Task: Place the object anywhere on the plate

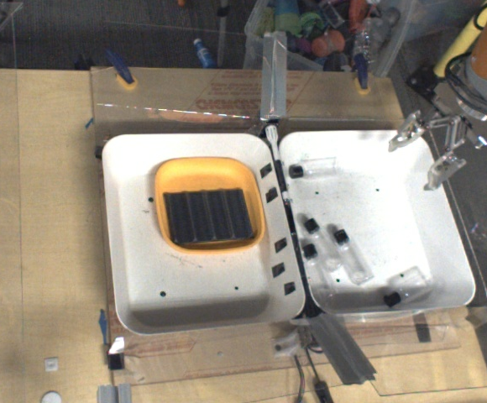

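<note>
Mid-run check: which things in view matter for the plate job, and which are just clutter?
Job:
- orange plate in the left bin, a dark ridged block lying on it
- small clear black-capped vials in the right bin
- gripper over the right bin's far right corner

Lying about:
- toy tub
- blue clamps

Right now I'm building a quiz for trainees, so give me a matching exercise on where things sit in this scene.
Things:
1. Yellow plate
2. Black ridged block
3. Clear vials with black caps
4. End effector

Places:
A. Above the right bin's far right corner
B. Lying in the right bin
C. In the left bin
D. On the plate

Pairs: 1-C, 2-D, 3-B, 4-A
</note>
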You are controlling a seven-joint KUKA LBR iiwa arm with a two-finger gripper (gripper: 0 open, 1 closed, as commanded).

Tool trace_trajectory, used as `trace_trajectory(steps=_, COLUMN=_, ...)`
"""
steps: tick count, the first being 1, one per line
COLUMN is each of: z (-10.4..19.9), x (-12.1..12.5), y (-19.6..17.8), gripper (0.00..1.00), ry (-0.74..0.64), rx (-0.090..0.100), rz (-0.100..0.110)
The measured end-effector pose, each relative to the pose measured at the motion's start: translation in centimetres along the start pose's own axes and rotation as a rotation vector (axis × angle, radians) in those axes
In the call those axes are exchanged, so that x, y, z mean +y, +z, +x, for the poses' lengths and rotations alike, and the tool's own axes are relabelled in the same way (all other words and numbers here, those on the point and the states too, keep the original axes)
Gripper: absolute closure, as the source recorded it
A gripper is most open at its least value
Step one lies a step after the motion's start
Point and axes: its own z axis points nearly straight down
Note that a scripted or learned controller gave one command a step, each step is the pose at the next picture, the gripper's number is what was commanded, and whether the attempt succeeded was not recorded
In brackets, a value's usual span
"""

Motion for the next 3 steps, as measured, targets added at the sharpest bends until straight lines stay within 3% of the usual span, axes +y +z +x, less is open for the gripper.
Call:
trace_trajectory(steps=1, z=0.26, x=-0.46, y=-0.75, gripper=0.00, ry=-0.227, rx=0.000, rz=-0.001)
trace_trajectory(steps=3, z=0.74, x=-1.22, y=-0.86, gripper=0.00, ry=-0.831, rx=-0.001, rz=-0.006)
